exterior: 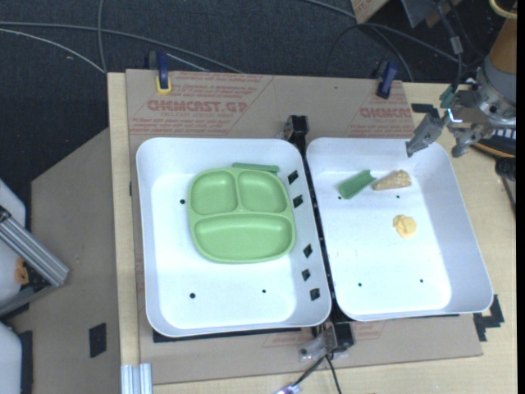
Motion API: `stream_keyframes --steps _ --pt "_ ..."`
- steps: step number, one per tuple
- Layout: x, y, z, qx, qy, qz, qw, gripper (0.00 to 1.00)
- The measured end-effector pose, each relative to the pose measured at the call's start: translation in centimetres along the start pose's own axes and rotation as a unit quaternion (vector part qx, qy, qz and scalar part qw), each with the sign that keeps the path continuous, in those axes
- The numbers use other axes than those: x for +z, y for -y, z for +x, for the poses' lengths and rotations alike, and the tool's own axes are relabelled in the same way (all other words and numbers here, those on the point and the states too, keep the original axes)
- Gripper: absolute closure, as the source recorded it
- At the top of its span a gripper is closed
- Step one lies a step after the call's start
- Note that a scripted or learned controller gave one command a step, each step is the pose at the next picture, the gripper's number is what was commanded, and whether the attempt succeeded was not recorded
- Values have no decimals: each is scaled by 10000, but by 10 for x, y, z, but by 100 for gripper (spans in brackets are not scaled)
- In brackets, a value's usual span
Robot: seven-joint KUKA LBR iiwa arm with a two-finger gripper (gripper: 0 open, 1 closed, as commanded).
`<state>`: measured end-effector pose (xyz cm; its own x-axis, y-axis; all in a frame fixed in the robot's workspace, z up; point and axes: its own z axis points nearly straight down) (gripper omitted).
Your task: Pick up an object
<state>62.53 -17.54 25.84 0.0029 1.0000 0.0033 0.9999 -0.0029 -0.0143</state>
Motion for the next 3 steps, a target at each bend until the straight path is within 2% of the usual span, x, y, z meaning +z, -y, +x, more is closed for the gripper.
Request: stream_keyframes --steps 1,3 --pt "-8 -2 1 -17 14 -69 10000 0" --pt "93 -7 16 -23 8 -48 10000 0"
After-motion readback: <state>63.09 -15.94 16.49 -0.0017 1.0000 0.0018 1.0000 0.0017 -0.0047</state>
